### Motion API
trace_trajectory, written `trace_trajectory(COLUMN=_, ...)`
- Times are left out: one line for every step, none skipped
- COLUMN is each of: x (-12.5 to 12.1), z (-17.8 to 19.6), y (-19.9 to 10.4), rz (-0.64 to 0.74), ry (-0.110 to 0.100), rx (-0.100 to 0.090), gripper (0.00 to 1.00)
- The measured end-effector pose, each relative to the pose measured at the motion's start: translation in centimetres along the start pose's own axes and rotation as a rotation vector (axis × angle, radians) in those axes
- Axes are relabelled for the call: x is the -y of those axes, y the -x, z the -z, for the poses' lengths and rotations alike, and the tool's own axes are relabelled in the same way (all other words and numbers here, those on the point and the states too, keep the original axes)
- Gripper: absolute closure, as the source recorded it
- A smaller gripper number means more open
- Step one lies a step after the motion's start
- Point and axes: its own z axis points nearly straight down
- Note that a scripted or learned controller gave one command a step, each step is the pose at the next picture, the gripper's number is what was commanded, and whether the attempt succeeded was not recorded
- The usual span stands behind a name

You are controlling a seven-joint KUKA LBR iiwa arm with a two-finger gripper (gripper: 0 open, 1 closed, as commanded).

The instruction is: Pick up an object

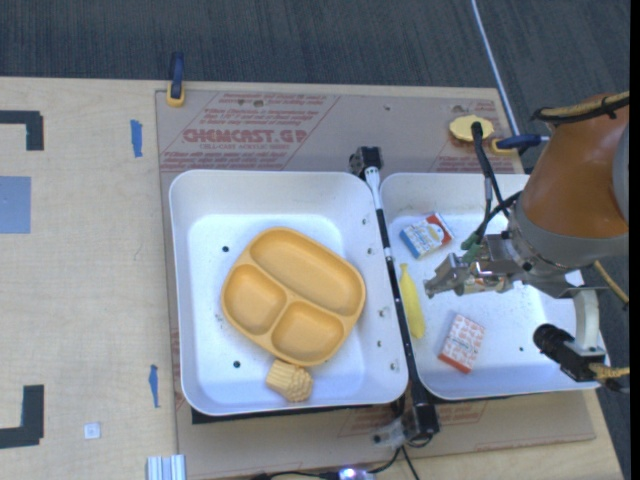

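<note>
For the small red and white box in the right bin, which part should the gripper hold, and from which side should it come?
The red and white box lies flat on the right bin floor, apart from other things. Probably best to come straight down from above and close the gripper across its two long edges, the narrower span.

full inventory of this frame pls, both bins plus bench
bins: 2, white, side by side on the bench
divided plate: 1, yellow-orange, left bin, centre
corn piece: 1, pale yellow, left bin, near edge below the plate
banana-like piece: 1, yellow, right bin, along its left wall
small packet: 1, blue, white and red, right bin, far left
small box: 1, white and red, right bin, near side
arm: 1, grey with orange band, from the right
gripper: 1, metal, over right bin between packet and box
</note>
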Motion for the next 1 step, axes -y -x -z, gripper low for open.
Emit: trace_trajectory(x=0.53, z=-1.15, y=0.72, rz=-0.004, ry=-0.014, rx=-0.003, gripper=1.00)
